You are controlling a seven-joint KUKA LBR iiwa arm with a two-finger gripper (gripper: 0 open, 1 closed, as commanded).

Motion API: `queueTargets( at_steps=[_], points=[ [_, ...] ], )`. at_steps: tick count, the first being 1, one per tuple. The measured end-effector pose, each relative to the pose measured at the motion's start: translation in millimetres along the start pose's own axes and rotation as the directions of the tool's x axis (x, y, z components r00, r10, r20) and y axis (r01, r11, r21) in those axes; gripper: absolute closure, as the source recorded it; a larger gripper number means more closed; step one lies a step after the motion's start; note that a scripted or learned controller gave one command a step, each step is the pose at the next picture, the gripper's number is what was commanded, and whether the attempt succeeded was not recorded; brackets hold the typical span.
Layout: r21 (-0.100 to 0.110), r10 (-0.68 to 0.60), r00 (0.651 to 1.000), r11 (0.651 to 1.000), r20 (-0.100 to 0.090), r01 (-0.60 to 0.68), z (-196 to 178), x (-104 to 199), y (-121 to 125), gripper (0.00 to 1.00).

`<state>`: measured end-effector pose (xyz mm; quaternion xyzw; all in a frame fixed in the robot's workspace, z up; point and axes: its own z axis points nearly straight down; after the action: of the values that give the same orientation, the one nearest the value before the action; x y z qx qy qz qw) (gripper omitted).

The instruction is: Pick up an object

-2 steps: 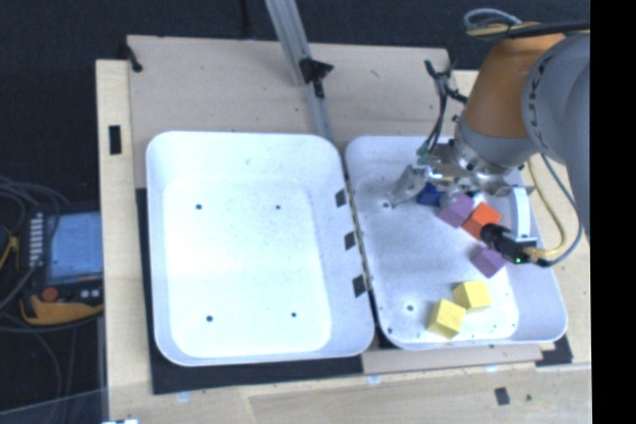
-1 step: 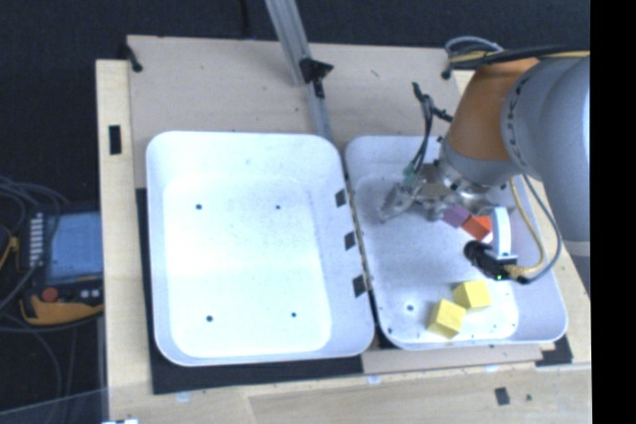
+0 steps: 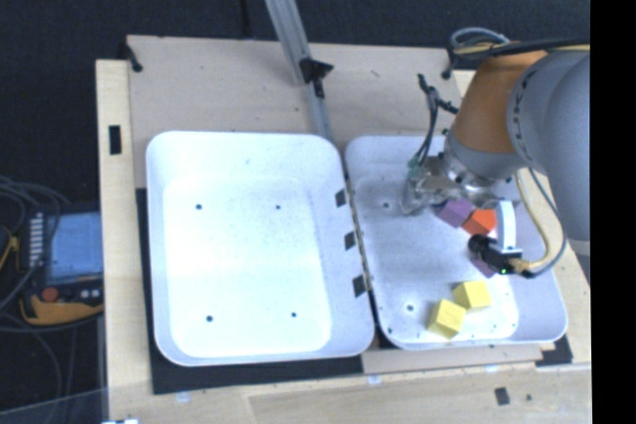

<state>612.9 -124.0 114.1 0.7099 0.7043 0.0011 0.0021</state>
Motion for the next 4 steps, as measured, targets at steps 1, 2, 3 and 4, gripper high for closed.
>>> queueTargets(
  at_steps=[1,2,3,4],
  points=[
    [-0.003,-0.006,1.0,1.0,0.001,0.006,-63.6,-4.6,7.0,1.0],
    [-0.004,-0.01,1.0,1.0,0.001,0.01,-128.8,-4.6,9.3,1.0],
    [-0.001,-0.011,1.0,1.0,0.0,0.011,-162.9,-6.2,10.5,1.0],
    [0.005,-0.014,1.0,1.0,-0.002,0.014,-148.3,38.5,18.7,1.0]
  ],
)
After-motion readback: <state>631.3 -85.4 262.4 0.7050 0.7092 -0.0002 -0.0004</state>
